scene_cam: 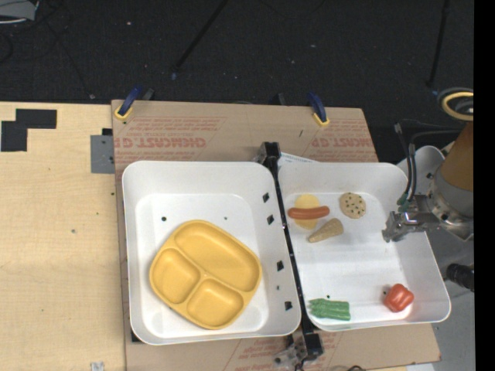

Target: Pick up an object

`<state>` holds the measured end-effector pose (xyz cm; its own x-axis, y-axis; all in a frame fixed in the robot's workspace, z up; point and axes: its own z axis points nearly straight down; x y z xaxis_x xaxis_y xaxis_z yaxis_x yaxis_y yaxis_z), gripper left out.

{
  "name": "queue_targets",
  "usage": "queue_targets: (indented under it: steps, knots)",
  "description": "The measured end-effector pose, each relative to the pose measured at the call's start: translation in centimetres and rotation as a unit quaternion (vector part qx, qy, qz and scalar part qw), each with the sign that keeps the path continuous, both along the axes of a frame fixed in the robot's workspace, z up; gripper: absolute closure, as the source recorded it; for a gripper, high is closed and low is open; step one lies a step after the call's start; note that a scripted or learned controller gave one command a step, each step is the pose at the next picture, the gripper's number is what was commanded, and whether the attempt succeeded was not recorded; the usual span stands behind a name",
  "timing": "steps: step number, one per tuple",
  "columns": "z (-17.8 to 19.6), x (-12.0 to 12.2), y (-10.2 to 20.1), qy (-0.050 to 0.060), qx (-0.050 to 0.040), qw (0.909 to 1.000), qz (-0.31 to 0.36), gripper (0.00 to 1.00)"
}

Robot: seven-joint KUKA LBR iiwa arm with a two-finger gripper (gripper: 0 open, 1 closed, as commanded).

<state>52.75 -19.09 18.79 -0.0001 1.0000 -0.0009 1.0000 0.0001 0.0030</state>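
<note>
Here, gripper [396, 229] hovers over right bin [387, 284]'s edge, grip state unclear; cardboard [232, 130] beneath.

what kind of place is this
Probably a robotics lab test bench: two white bins clamped on cardboard, toy food such as a hot dog and a cookie, and a yellow divided plate.

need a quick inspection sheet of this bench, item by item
surface: two white bins side by side, left bin, right bin, on cardboard.
job's things: in right bin, hot dog, cookie, cone, green piece, red piece.
clutter: yellow divided tray in left bin.
grippers: gripper at right bin's right rim, holding nothing.
cables: dark cables on floor behind.
surroundings: two clamps on cardboard's far edge; wooden board at left.
</note>
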Motion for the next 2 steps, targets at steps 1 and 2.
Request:
queue_targets:
  steps: [1,2]
  knots:
    - [1.9,0.0,0.0,0.001,0.0002,1.0000,0.000,1.00]
    - [1.6,0.0,4.4,0.002,0.0008,1.0000,0.001,1.00]
